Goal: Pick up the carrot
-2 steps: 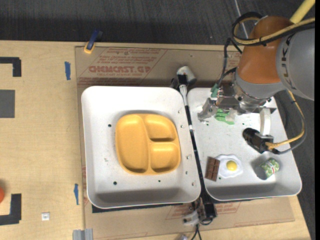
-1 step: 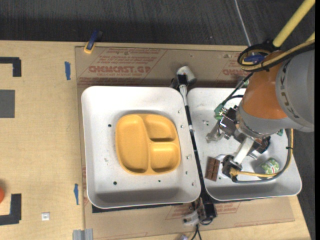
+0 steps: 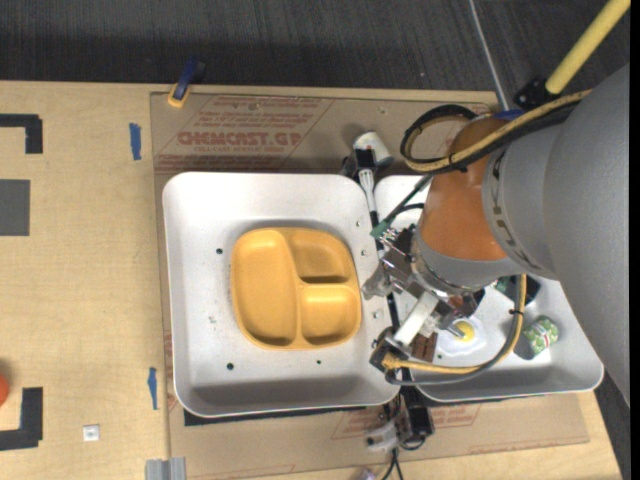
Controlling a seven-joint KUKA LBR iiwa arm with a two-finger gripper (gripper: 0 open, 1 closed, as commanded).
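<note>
carrot: honestly can't pin it down. The arm [image 3: 560,188] covers most of the right bin [image 3: 560,378], so my guess is it's hidden under the wrist there.
long axis: no way to call it while it's hidden.
gripper [image 3: 400,288]: hanging low over the left side of the right bin, right by the rim the two bins share.
gripper state: can't tell from this angle whether it's apart or together, and I see nothing I could call held.
direction to go: also a guess. If the carrot is under the wrist, it's straight down or a touch right of the gripper, not over in the left bin.
left bin [image 3: 190,268]: just a yellow divided plate [image 3: 295,288] sitting in the middle, with white floor around it.
neighbours in right bin: a yellow-and-white thing [image 3: 462,334] just right of the gripper, and a green-and-white thing [image 3: 541,335] further right, near the near wall.
in the way: the shared rim is close on the left, and the yellow-and-white thing could get bumped or grabbed by mistake.
odd bit: a small orange-red blob [image 3: 3,390] at the far left of the bench, cut off, well apart from both bins.
</note>
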